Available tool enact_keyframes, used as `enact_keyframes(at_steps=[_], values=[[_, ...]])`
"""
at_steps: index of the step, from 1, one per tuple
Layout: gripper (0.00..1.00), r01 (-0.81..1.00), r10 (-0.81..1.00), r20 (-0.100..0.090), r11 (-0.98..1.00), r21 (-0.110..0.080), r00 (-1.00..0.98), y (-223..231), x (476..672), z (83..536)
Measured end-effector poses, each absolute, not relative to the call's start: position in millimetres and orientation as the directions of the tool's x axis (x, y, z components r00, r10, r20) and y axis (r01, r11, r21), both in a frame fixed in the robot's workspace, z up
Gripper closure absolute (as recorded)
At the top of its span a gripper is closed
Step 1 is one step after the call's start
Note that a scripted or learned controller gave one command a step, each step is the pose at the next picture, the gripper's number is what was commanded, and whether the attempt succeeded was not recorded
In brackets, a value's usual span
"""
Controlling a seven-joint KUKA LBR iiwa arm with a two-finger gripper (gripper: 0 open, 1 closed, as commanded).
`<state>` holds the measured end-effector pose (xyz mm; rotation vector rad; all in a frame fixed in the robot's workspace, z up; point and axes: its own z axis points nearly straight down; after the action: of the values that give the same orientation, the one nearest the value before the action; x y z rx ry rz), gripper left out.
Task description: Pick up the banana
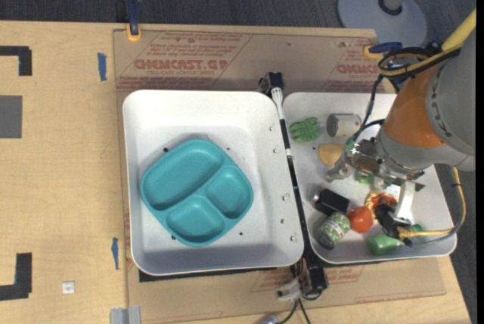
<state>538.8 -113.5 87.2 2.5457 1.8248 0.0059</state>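
Observation:
In the right bin (442, 197), a pale yellow piece that looks like the banana (330, 154) lies at the upper left, partly covered by the gripper's body. The gripper (363, 167) hangs low over the middle of that bin, just right of the yellow piece and close to it. The grey arm with its orange band (414, 118) comes in from the right and hides the bin's upper right part. Whether the gripper touches the banana is hidden from view.
Around the gripper lie a green toy (305, 129), a grey can (344, 123), a black block (331, 201), a green-labelled can (333, 228), a red-orange fruit (361, 219) and a green fruit (383, 243). The left bin (151, 114) holds a teal divided plate (197, 190).

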Motion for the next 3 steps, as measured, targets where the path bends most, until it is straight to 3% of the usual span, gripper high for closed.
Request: enact_keyframes(at_steps=[1, 2, 3], values=[[0.00, 1.000, 1.000, -0.003, -0.010, 0.009, 0.010, -111, 485.4, 87], [0.00, 0.867, 0.867, 0.000, -0.498, -0.001, 0.498, -23, 509.5, 184], [0.00, 0.872, 0.872, 0.000, -0.490, 0.001, 0.490, -41, 511.0, 389]])
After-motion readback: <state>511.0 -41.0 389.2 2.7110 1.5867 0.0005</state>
